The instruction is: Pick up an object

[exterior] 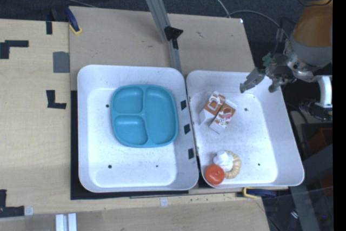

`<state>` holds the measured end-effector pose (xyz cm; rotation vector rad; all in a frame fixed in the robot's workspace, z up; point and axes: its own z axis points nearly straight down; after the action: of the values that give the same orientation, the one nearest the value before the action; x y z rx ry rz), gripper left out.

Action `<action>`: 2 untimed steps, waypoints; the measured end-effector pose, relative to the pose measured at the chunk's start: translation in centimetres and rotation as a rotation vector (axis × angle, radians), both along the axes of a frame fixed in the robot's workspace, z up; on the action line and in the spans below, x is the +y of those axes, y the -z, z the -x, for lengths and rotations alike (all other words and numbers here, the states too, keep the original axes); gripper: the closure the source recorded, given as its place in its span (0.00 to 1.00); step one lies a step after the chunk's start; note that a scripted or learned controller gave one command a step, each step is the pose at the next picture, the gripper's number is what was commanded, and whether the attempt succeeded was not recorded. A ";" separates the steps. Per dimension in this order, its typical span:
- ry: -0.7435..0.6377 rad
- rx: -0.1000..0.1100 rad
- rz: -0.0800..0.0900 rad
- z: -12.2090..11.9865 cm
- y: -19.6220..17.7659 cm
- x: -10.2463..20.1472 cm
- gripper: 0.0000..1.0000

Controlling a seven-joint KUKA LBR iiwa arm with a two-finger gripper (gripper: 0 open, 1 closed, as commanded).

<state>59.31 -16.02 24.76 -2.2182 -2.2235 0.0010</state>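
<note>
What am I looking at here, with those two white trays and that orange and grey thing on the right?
That is a robot arm, seen by a single camera looking down at a slant. Its tool, two spread fingers for grasping, hangs over the right bin's upper corner and holds nothing. In that bin lie a small printed carton and, nearer the front, a toy pastry with an orange ball. The left bin holds a blue divided plate. The arm's job is to pick something up.

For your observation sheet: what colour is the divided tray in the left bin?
Light blue tray, camera view.
</note>
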 end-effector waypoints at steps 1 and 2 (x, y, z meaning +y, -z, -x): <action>0.000 0.000 0.000 0.0 0.0 0.0 0.00; 0.000 0.006 0.000 -0.5 6.2 0.6 0.00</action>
<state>59.81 -15.47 18.58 -2.2145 -2.2204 0.0074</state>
